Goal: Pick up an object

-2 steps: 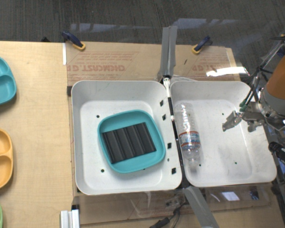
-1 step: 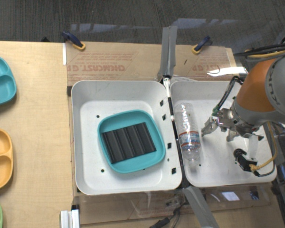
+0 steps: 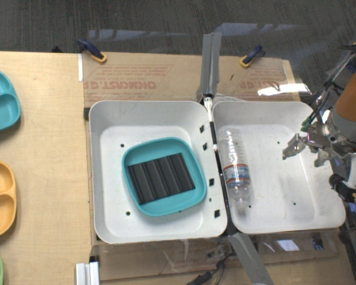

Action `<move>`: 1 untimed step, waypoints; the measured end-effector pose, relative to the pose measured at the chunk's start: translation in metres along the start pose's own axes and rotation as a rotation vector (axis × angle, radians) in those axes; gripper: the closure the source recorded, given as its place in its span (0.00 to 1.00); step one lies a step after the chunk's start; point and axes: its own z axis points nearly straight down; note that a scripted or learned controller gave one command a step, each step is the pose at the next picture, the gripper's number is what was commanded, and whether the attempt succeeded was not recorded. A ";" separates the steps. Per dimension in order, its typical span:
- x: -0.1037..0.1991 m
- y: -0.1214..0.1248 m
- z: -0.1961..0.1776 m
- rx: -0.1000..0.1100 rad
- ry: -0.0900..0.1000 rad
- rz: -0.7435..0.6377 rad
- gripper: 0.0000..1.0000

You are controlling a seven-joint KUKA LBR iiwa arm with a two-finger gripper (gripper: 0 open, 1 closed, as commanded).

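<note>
Picking target: a clear bottle point(image 3: 235, 168) lies on its side in the right bin point(image 3: 285, 215), tight along the wall that it shares with the left bin point(image 3: 107, 218).
Bottle risk: it is round and see-through, so I judge it may roll or squirt out under a squeeze. With the wall so close, there is little room to get down on that side.
Other candidate: a teal tray point(image 3: 163, 177) with a dark ridged insert lies flat in the middle of the left bin.
Tray risk: it is wide and low, so a straight-down grab would probably close on nothing or skid off the rim.
Gripper: the gripper point(image 3: 305, 149) hangs over the right side of the right bin, well apart from the bottle, with bare bin floor under it.
Gripper state: whether it is apart or together cannot be told, as the metal parts blur together. Nothing is seen held in it.
Descent risk: coming down where it is now would likely meet only the floor, so a sideways move toward the bottle is needed first.
Far edge: cardboard point(image 3: 142, 79) is held by clamps point(image 3: 92, 50) behind the bins, clear of the likely path.
</note>
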 end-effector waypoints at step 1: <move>0.070 -0.045 0.072 0.003 0.001 0.109 0.00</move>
